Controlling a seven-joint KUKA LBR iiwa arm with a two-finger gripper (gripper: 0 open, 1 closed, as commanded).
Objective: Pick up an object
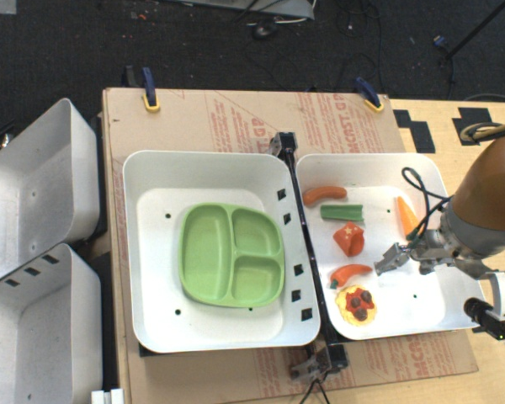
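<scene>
Gripper (393,259) hangs over the right bin (421,322), whether parted or clenched I can't tell. The chili (350,273) lies just left of it, long axis pointing nearly at the tool, pizza (358,305) just below.

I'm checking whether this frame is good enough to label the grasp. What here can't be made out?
- Gripper, camera view: too small and blurred to tell how its fingers stand or whether they touch the red pepper piece.
- Carrot, camera view: its lower end is hidden by the arm.
- Arm, camera view: cut off by the frame's right side.
- Pizza slice, camera view: toppings too small to identify.
</scene>
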